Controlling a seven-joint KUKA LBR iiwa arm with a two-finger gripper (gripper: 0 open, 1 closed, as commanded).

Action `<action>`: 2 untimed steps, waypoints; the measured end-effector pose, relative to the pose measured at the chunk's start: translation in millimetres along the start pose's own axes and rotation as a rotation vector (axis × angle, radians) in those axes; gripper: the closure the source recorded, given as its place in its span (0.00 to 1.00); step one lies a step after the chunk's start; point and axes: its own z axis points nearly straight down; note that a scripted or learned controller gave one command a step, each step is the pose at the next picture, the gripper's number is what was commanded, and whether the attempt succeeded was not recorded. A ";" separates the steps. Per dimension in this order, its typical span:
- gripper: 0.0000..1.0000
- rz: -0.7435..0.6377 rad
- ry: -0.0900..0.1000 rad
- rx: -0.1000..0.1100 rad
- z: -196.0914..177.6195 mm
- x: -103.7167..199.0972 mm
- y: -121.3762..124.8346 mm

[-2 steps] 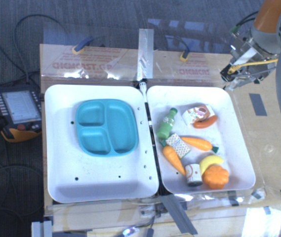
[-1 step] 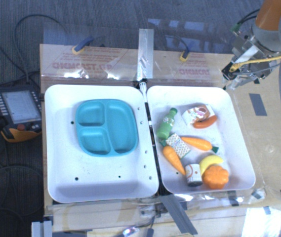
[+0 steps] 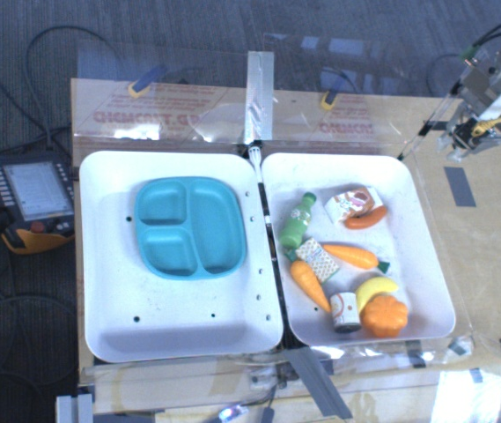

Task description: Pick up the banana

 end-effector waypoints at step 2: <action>1.00 -0.001 -0.011 0.001 -16.9 0.2 -0.3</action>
